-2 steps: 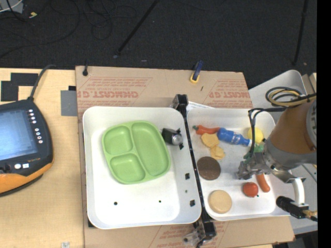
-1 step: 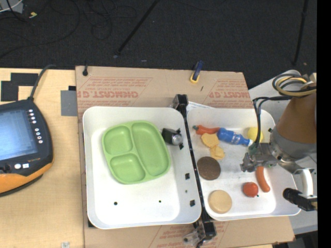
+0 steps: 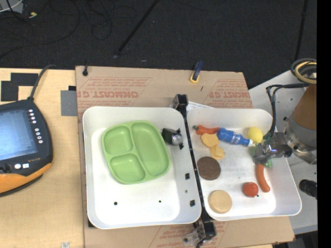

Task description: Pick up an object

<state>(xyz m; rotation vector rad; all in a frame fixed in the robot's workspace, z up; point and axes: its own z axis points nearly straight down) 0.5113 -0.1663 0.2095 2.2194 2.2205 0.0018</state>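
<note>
2 jaws [image 3: 262,154] at right bin's [image 3: 282,203] edge, above sausage [image 3: 262,179]; open/clenched can't tell.

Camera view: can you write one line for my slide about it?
The tool hovers over toy food in the right bin; a green tray sits in the left bin.

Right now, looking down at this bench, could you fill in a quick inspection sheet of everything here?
Surface: cardboard sheet under the left bin and right bin.
Job's things: right bin holds blue bottle, yellow lemon, sausage, tomato, brown disc, tan disc, orange pieces.
Clutter: green divided plate and a small black item in left bin.
Grippers: gripper low at right bin's right side, above the sausage; grip unclear.
Cables: black cables on dark floor.
Surroundings: control tablet at left.
</note>
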